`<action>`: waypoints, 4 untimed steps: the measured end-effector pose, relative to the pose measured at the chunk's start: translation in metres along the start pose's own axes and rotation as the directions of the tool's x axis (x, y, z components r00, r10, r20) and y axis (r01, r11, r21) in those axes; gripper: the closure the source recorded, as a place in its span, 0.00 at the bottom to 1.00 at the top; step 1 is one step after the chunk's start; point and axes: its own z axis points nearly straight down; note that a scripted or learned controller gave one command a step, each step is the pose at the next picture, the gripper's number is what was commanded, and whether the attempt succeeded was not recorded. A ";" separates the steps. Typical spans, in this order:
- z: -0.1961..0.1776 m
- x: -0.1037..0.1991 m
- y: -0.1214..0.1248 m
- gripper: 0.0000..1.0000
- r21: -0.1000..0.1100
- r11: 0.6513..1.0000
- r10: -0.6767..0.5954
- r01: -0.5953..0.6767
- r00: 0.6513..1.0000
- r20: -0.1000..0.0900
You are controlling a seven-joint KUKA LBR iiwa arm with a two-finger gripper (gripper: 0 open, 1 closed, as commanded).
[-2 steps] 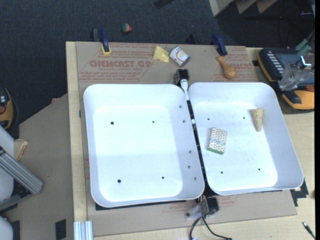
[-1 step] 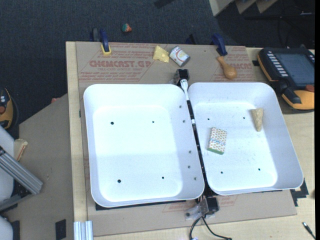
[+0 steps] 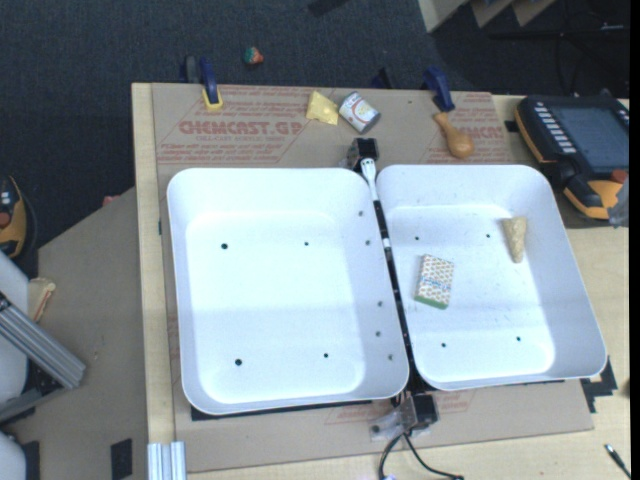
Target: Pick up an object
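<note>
Plainly, the brown board (image 3: 240,128) reads "CHEMCAST" in red.

Bench (image 3: 250,133) bears left bin (image 3: 200,208), right bin (image 3: 560,298).

Perhaps a grey sliver (image 3: 630,196), too indistinct.

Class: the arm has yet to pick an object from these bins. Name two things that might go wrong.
1. The patterned block lies near the right bin wall beside the left bin; a finger may strike the rim.
2. The tan piece is small and narrow, so the fingers may close beside it.
</note>
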 end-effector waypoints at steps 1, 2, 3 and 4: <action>0.099 0.050 -0.007 1.00 0.007 1.000 -0.002 0.002 1.000 -0.002; -0.068 0.074 -0.002 1.00 -0.027 1.000 -0.003 0.003 1.000 0.006; -0.078 0.131 -0.006 1.00 -0.011 1.000 -0.005 0.005 1.000 0.002; -0.008 0.271 -0.001 1.00 0.004 1.000 -0.014 0.014 1.000 0.000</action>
